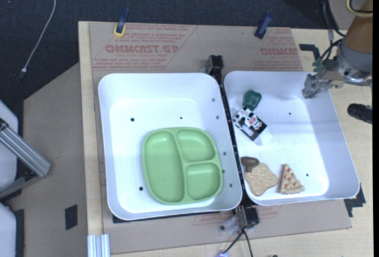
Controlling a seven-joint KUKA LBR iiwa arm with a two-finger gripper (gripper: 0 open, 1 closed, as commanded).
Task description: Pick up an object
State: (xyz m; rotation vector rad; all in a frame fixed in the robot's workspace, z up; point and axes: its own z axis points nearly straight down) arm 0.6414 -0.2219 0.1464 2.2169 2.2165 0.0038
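Gripper [312, 87] sits over the far right corner of the right bin [331, 149], just inside its rim, hanging off the grey arm [358, 42] with the orange band. Nothing visible between its tips; cannot tell whether it is apart or together from this angle.

All candidate objects lie in the right bin, on the side toward the divider, well apart from the gripper:
- green object [253, 98]: nearest the gripper, against the far part of the divider side.
- black-and-white patterned item [250, 123]: just in front of the green object, tilted.
- small brown piece [250, 162]: nearer the front, touching the tan cracker-shaped piece [260, 179].
- triangular pizza-slice-like piece [289, 180]: just beside the cracker piece, at the bin's front.

Left bin [118, 131] holds a green three-compartment plate [180, 164]. Both bins rest on the brown surface [95, 72].
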